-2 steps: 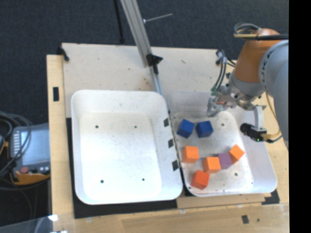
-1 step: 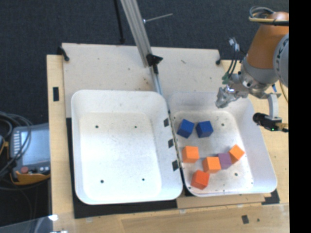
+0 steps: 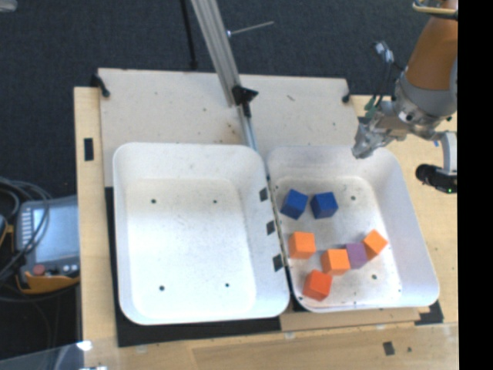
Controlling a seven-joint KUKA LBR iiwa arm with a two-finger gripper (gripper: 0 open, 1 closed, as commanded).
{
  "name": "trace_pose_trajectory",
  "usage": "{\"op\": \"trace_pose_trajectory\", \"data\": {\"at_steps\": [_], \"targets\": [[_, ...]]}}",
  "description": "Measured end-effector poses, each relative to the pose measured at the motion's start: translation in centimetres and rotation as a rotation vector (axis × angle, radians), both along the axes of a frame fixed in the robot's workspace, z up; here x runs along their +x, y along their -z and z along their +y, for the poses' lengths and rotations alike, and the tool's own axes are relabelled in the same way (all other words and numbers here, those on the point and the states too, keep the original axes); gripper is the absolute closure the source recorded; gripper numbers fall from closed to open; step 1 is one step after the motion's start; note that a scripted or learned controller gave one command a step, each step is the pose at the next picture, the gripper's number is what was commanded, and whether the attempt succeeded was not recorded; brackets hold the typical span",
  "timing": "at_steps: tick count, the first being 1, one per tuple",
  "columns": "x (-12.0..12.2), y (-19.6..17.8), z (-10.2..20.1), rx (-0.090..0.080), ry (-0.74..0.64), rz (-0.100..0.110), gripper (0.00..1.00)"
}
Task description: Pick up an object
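Seven cubes [image 3: 333, 245] lie in the right bin [image 3: 412, 230]; the hand [image 3: 363, 146], grip state unclear, hovers at its one o'clock rim, positioned to descend.

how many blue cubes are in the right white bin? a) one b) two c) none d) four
b) Two small blue cubes, one and the other, sit side by side near the middle of the shallow white right bin, above the orange cubes and the purple one.
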State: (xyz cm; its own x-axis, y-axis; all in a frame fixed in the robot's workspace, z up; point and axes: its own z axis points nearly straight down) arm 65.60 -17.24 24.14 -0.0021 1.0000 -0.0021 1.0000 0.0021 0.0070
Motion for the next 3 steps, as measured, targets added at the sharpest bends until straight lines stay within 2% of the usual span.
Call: {"op": "trace_pose_trajectory", "data": {"at_steps": [3], "targets": [[-2.5,0.3,14.3,0.003,-0.004,0.008,1.00]]}}
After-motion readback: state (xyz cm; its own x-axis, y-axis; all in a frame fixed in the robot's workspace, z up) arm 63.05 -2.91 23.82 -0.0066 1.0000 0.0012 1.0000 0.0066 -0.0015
